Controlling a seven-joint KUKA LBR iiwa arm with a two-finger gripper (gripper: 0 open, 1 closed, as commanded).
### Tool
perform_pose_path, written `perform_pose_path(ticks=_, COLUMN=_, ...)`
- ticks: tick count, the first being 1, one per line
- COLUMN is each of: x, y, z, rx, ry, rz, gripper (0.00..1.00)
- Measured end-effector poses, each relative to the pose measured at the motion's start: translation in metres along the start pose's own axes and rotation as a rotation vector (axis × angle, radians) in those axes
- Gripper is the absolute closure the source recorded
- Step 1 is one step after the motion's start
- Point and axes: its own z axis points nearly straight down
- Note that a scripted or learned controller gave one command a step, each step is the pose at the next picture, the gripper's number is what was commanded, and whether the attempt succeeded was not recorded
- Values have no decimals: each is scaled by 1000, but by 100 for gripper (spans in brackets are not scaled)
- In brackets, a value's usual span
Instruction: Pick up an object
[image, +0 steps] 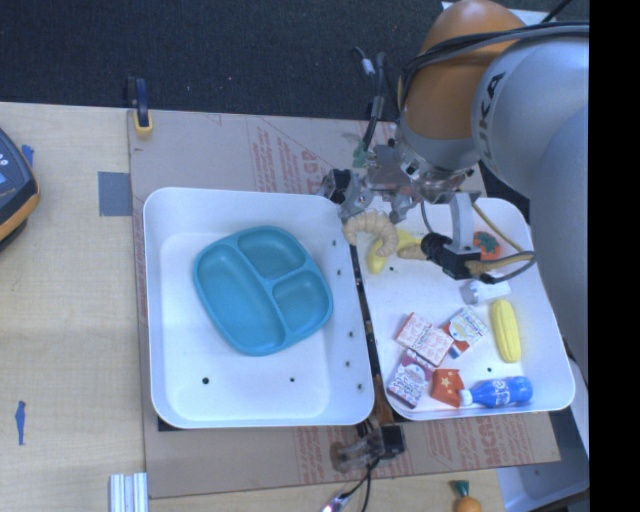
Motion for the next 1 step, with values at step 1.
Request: perform_pose_path(ticks=1, x=9, y=17, z=39, rx=4, ry=-1, rz=-3, gripper=100)
